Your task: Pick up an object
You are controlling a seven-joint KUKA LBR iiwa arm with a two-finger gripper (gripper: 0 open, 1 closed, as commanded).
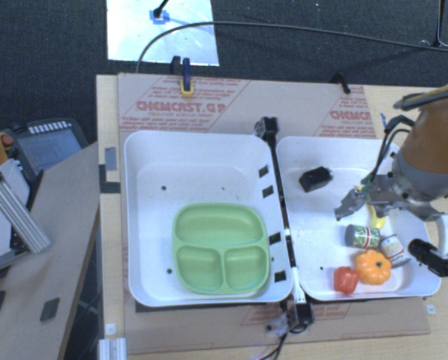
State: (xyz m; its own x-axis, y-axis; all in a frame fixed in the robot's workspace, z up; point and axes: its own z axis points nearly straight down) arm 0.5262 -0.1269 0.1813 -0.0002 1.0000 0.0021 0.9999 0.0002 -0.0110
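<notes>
The right bin [314, 223] holds a black block [314, 178] near its back left. Toward its front right lie a small green-labelled can [362, 236], a second small can [393, 247], an orange pumpkin [374, 267] and a red pepper [345, 279]. A yellow item [378, 220] is partly hidden under the arm. My gripper [351, 204] hangs over the middle of the right bin, just above and left of the green-labelled can and to the right of the black block. I see nothing held in it.
A green divided plate [220, 247] lies in the left bin [156, 201]. A black divider with clips [278, 201] runs between the bins. The arm's grey and orange body [432, 148] covers the right bin's far right side.
</notes>
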